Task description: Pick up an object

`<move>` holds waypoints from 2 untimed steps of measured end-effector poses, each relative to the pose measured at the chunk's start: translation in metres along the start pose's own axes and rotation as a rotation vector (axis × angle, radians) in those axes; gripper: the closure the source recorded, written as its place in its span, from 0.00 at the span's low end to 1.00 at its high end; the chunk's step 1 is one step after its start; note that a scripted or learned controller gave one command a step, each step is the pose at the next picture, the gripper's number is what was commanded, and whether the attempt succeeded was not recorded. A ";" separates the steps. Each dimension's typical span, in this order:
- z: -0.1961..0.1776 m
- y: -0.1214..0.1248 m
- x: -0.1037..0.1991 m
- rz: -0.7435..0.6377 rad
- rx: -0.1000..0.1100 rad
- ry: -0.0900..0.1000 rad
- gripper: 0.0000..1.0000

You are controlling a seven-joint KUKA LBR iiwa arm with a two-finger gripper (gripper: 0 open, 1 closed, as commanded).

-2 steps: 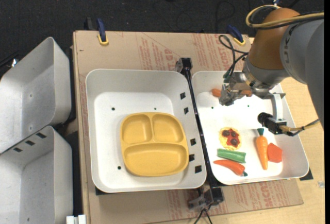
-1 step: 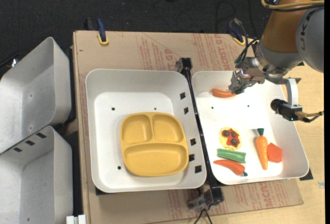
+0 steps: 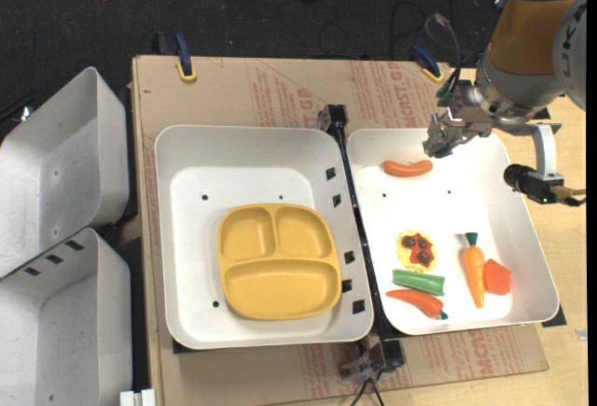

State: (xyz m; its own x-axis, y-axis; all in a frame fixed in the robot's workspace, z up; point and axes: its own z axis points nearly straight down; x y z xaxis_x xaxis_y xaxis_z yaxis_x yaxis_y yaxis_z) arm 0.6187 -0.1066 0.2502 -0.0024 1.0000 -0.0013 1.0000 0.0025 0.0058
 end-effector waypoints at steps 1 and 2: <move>0.009 0.012 0.045 -0.003 0.004 0.001 1.00; 0.021 0.019 0.103 -0.005 0.006 0.002 1.00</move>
State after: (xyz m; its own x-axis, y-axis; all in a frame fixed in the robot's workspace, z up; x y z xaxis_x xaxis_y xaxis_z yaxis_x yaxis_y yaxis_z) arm 0.6373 -0.0037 0.2295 -0.0075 1.0000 0.0011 1.0000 0.0075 -0.0004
